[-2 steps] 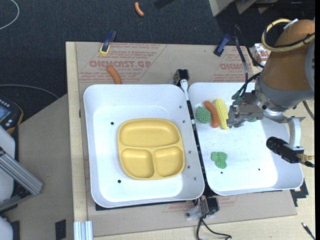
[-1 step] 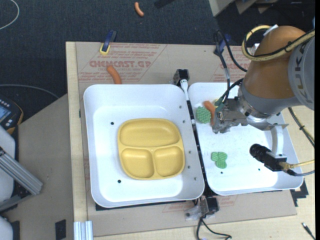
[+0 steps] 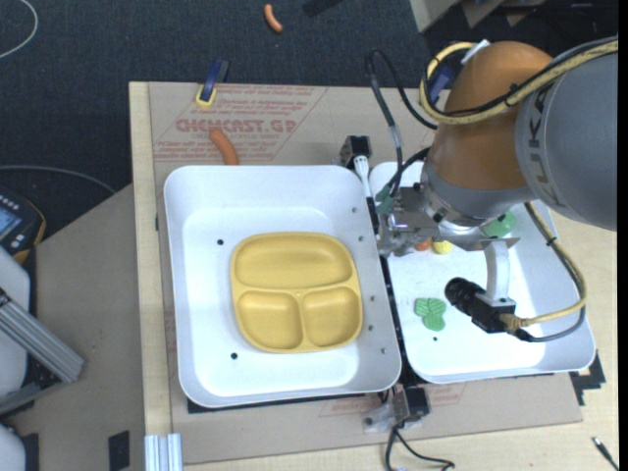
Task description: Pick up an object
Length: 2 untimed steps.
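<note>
Green and small, the toy piece [image 3: 429,312] is lying in the right bin [image 3: 551,324], below and slightly right of the hand [image 3: 400,224], which is hovering with its grip impossible to tell.

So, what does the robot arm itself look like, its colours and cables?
The arm is thick and rounded, grey, with a broad orange band above the wrist and a silver-grey ring below it. Thin cables loop beside the orange part. The hand is small, of grey metal, mostly hidden under the wrist.
</note>
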Tool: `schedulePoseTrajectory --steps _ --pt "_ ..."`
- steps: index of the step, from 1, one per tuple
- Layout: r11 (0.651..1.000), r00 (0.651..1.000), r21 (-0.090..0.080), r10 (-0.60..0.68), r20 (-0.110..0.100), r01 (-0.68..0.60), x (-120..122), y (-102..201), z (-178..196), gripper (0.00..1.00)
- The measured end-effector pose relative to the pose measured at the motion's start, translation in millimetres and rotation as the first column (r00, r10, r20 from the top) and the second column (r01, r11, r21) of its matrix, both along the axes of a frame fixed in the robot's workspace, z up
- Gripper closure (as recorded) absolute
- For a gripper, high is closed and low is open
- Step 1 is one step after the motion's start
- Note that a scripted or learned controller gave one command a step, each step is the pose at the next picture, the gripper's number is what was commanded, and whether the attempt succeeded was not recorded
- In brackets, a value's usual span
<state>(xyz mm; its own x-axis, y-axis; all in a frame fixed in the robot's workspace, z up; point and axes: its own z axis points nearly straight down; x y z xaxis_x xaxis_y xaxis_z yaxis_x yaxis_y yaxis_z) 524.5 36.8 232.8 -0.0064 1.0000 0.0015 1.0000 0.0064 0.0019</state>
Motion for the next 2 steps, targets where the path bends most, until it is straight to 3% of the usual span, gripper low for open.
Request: schedulePoseTrajectory --steps 1,2 --pt "1.0 1.0 -0.001 -0.007 -0.004 0.007 -7.2 -8.8 1.6 1.0" --pt "1.0 1.0 -0.001 -0.007 -0.006 0.007 0.7 -7.5 -17.6 1.0"
